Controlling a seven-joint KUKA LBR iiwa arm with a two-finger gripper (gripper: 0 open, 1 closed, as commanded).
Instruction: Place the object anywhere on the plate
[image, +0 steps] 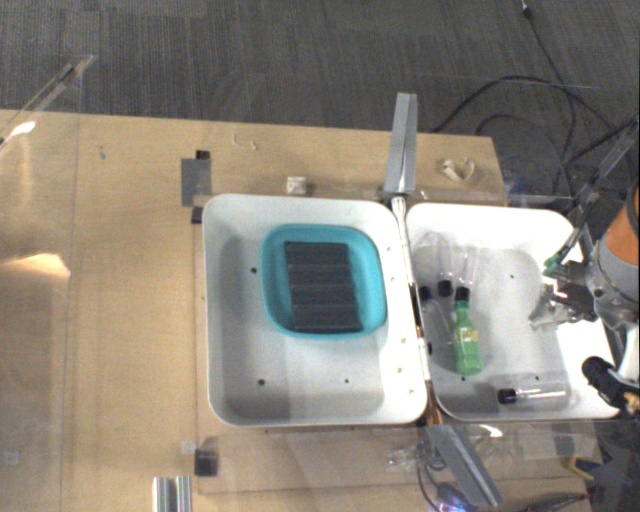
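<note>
Right bin (520, 225) floor open beside bottles (462, 335) — gripper (556, 300) at right rim, grip unreadable; plate (323, 280) unobstructed.

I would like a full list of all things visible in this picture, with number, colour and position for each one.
bins: 2, white, side by side on the bench
plate: 1, teal, square with rounded corners, in the left bin
dark ribbed block: 1, dark grey, lying on the plate
green bottle: 1, green with black cap, in the right bin, near its left wall
clear tubes: about 2, transparent with black caps, in the right bin above the green bottle
small tube: 1, clear with dark cap, lying near the front of the right bin
bench: 1, light wood
gripper: 1, grey metal, over the right bin's right side
</note>
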